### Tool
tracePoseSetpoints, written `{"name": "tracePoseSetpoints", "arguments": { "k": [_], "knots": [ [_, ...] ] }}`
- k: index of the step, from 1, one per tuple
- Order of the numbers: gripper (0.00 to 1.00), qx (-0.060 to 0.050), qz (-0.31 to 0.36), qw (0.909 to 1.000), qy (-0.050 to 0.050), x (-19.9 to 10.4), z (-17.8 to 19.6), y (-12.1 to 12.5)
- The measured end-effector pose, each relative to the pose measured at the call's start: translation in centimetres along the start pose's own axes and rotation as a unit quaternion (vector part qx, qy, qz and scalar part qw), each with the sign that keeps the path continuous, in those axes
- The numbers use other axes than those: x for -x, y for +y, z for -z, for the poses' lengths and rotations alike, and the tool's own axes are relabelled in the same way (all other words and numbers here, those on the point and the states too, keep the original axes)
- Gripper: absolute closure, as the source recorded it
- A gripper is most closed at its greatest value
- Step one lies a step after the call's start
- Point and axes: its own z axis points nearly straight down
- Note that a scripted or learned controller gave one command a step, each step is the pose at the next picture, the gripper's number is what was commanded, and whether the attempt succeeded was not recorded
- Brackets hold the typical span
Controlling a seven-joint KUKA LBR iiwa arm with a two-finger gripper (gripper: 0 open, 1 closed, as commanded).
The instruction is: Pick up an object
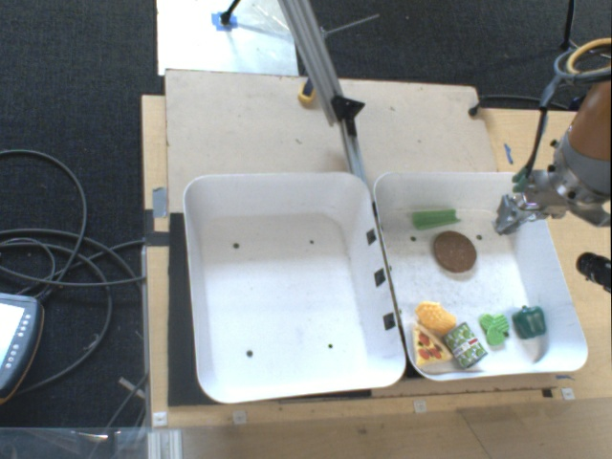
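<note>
The right bin (550, 247) holds a brown round disc (454, 252) near its middle and a green flat piece (434, 219) at the back. Along its front lie a yellow piece (435, 316), a pizza slice (429, 346), a small can (466, 344), a light green piece (494, 328) and a dark green pepper (529, 322). My gripper (510, 216) hangs over the bin's back right part, to the right of the disc and the green flat piece. Nothing shows between its fingers.
The left bin (206, 199) stands beside the right one, with a black-marked divider edge between them. A slanted metal pole (316, 46) crosses the bench at the back. Cables lie on the floor at left.
</note>
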Motion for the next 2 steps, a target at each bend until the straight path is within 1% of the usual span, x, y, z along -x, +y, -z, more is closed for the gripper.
{"name": "tracePoseSetpoints", "arguments": {
  "k": [1,2],
  "knots": [
    [1.0,-0.001,0.0,1.0,0.001,-6.1,0.4,-1.2],
    [1.0,-0.001,0.0,1.0,0.0,-10.5,-0.5,-2.7]
  ]
}}
